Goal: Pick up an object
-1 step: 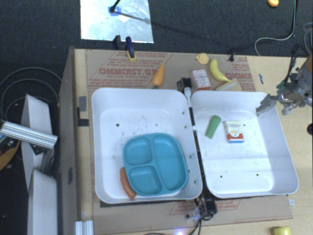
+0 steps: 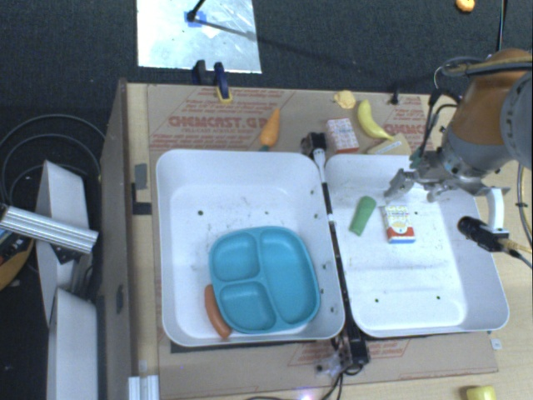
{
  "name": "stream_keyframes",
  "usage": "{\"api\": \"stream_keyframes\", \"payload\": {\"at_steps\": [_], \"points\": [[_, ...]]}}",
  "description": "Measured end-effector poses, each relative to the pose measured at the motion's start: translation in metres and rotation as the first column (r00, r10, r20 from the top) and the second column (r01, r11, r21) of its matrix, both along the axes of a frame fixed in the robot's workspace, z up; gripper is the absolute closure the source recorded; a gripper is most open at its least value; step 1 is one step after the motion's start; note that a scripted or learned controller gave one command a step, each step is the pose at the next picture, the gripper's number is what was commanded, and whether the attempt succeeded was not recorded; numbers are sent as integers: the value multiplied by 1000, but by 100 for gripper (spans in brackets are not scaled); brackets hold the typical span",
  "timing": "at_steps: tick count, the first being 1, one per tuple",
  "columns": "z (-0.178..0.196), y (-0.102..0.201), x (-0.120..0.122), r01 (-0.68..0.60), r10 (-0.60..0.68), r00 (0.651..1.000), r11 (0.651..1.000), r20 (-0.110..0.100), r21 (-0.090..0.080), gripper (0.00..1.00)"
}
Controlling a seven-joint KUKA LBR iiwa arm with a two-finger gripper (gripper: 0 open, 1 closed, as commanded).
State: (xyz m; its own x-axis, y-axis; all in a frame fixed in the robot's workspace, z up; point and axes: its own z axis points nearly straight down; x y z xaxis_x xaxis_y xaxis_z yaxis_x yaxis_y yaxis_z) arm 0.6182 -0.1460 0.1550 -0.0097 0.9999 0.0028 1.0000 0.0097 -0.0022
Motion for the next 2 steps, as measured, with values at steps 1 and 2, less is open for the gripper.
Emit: {"api": "stream_keyframes", "payload": {"at_steps": [1, 2], "points": [[-56, 34, -13, 8, -8, 1000, 1000, 12, -5, 0], [-46, 33, -12, 7, -7, 1000, 1000, 15, -7, 100]]}}
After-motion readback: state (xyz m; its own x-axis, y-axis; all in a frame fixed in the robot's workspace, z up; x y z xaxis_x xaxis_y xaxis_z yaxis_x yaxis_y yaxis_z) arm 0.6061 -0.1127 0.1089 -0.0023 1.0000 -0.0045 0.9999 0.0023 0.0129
